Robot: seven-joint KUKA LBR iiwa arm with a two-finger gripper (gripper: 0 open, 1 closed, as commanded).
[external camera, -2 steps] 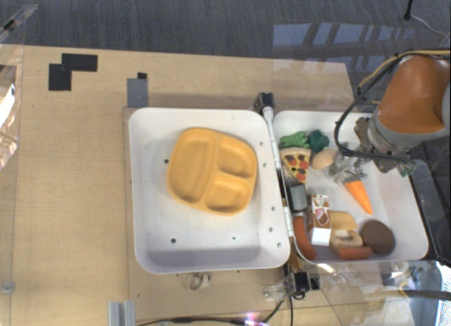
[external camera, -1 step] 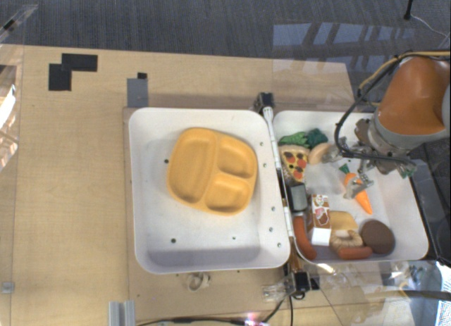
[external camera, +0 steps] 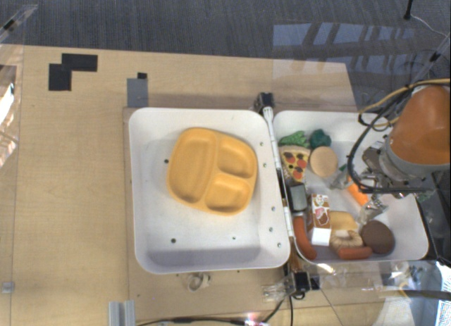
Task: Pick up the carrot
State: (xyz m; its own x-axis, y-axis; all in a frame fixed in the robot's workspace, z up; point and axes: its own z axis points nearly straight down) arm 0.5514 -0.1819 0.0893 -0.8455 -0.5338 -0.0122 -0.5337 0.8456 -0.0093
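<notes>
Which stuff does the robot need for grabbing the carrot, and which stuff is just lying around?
For the job:
carrot, the orange bit poking out under the arm
pincer, right over it

Just lying around:
yellow tray in the left bin
pizza slice
green veggie
sausage
brown round thing

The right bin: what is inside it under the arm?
In the right bin, an orange carrot tip pokes out beside the arm. The arm covers the rest of it. A brown round piece lies below.
</notes>
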